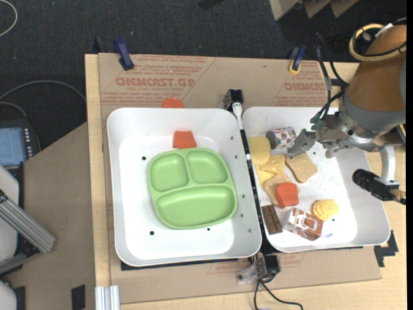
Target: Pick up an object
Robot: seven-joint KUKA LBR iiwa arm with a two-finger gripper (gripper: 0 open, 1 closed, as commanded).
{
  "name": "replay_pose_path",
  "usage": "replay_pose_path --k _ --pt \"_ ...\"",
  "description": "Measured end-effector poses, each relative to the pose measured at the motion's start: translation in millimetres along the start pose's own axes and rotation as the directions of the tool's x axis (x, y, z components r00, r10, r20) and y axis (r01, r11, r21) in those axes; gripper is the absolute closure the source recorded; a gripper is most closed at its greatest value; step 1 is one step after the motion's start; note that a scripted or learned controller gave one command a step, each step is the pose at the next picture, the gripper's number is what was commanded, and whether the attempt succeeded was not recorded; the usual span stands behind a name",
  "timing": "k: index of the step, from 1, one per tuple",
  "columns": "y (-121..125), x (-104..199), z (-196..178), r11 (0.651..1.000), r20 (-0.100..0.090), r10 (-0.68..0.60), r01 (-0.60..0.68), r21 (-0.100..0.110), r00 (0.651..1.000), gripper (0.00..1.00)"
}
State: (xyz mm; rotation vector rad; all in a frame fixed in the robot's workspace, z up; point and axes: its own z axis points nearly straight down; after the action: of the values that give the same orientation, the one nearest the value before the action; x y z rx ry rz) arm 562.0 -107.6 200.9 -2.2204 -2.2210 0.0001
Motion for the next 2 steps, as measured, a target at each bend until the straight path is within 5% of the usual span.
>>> replay_pose_path --k 1,2 --pt "-17.8 4.7 119.1 1.0 0.0 0.002 -0.002 -0.002 1.0 0.0" --pt "-71.6 -1.5 113.5 1.0 0.0 0.003 -0.003 -0.007 1.0 0.0"
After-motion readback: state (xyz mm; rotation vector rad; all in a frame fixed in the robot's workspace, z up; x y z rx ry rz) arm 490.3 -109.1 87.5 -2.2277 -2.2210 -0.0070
